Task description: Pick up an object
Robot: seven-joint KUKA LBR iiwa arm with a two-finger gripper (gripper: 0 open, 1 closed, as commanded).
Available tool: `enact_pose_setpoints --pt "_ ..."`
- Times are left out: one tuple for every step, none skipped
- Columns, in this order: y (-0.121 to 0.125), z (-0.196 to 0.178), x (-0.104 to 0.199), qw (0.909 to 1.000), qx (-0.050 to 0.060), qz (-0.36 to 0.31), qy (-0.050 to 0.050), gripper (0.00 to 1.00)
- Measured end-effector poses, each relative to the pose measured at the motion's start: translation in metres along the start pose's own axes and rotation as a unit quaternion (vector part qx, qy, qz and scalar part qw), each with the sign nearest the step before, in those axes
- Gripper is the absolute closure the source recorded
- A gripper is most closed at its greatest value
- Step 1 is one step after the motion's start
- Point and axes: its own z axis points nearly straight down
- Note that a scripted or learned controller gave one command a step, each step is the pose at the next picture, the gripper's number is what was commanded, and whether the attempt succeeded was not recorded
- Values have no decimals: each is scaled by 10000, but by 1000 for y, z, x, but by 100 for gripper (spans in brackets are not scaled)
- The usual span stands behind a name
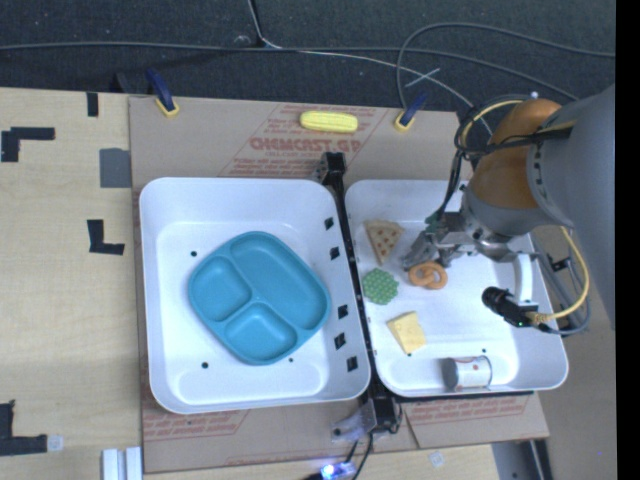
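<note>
Cardboard covers the surface (250, 148). Nothing is lifted yet: the pincer (425, 253) is lowered just above the pretzel (429, 276); its grip cannot be told.

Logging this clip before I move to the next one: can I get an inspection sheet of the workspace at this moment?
Surface: cardboard-covered bench bearing a left bin and a right bin, side by side.
Job's things: in the right bin, a pretzel, a tan wedge, a green disc, a yellow block and a small can lying on its side.
Clutter: blue divided plate in the left bin; corn cob on the cardboard behind the bins.
Grippers: gripper low in the right bin, right by the pretzel; grasp unclear.
Cables: black cable across the dark mat; yellow cable on the arm.
Surroundings: blue-and-yellow clamps on the cardboard's far edge.
</note>
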Motion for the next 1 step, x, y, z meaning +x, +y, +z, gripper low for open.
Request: enact_pose_setpoints --pt "-2 -47 9 10000 -1 3 12 100"
